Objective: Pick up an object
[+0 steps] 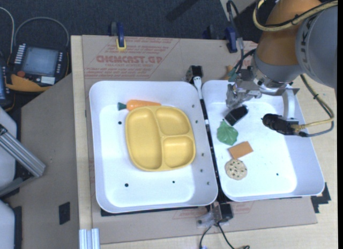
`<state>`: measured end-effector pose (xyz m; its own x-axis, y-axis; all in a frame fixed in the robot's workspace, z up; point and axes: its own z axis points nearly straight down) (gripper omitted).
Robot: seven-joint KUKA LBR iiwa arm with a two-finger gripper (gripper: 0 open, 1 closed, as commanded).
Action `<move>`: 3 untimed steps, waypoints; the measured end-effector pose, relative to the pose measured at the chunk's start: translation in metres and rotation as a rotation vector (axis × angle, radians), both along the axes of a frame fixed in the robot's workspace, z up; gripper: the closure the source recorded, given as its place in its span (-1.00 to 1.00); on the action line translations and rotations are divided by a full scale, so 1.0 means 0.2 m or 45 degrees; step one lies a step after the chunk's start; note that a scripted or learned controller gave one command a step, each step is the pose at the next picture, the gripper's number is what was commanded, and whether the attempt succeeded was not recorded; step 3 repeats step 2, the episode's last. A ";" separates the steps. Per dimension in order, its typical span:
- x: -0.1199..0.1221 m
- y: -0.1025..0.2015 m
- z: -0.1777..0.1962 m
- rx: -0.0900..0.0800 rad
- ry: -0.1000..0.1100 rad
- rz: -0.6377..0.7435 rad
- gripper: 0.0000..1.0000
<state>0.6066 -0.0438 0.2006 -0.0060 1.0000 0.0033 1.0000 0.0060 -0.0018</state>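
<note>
Black block [236, 115]: small dark slab lying tilted in the right bin [300, 173], up near its back left corner. It's the thing closest to the gripper.
Gripper [235, 99]: hanging right over the block's upper end, looks like touching or as good as. Honestly can't tell from here if it's released or clenched, or whether it has the block at all.
Arm [284, 33]: comes in from the right. The fat orange band sits above the far side of the right bin.
Green leafy bit [226, 133]: just in front of the block, near the bin's left wall.
Orange cracker [240, 149]: flat rectangle, just beside the green bit on the near side.
Cookie [236, 169]: round and speckled, right below the cracker, close but apart.
Left bin [107, 162]: holds a yellow divided plate [159, 137], three compartments, sitting about mid-bin.
Carrot [142, 104]: lying along the plate's far edge, green end pointing left.
Table [86, 71]: brown board under both bins, with a blue clamp [121, 34] at the back edge.
Off the table: a handheld screen unit [37, 63] on the floor to the left.
</note>
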 end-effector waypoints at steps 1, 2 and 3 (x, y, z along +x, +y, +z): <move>0.01 0.31 0.07 -0.001 -0.006 0.002 1.00; 0.02 0.57 0.07 -0.001 -0.005 0.000 1.00; 0.02 0.57 0.07 -0.001 -0.005 0.000 1.00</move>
